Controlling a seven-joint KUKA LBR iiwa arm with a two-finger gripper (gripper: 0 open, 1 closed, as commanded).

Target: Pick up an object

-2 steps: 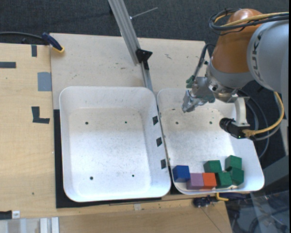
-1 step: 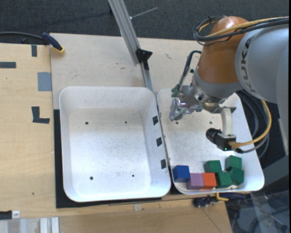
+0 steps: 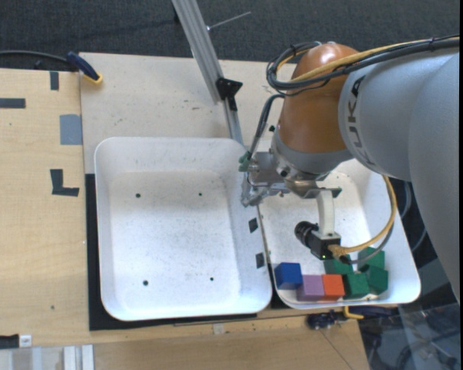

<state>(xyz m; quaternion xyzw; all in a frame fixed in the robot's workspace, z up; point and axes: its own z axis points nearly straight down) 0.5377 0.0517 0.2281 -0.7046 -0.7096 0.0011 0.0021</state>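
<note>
Camera view from above: the grey arm's gripper (image 3: 256, 185) hangs over the right shallow white bin (image 3: 405, 290), close to the wall beside the left shallow white bin (image 3: 100, 160). Whether it is apart or together cannot be told. Along the right bin's near edge small blocks huddle, touching: a blue cube (image 3: 288, 274), a purple block (image 3: 314, 287), an orange block (image 3: 333, 285) and green blocks (image 3: 360, 282), all apart from the gripper.

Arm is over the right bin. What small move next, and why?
Probably slide the gripper toward the right bin's near edge: the blue block, purple block, orange block and green blocks cluster there, while it sits by the dividing wall, apart from them.
</note>
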